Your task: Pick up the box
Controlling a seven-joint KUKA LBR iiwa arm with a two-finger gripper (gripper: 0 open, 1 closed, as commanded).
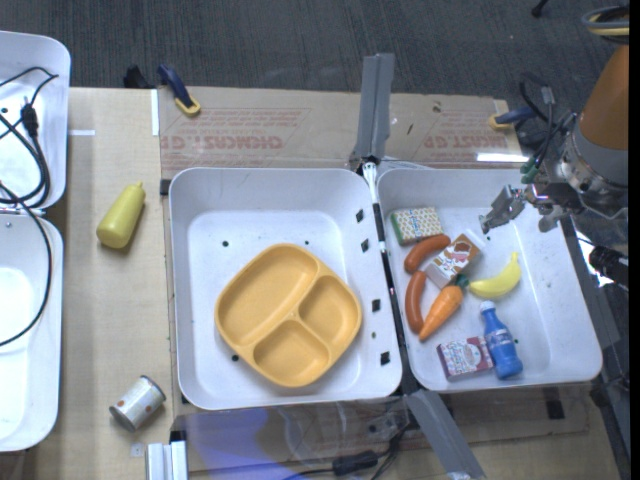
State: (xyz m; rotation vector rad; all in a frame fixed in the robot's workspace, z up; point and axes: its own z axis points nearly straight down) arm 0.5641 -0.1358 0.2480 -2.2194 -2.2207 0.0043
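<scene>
Orange carrot [441,311] lies mid-bin; the small red-and-white carton box [463,357] sits below it, the gripper [522,206] above-right, grip state unclear.

We counted two shallow white plastic bins [190,268] [570,358], three small printed cardboard boxes [416,224] [452,259] [463,357], two orange-red sausages [427,251] [415,299], one yellow banana [497,280].

Bench [270,133] bearing two white bins [195,268]
</scene>
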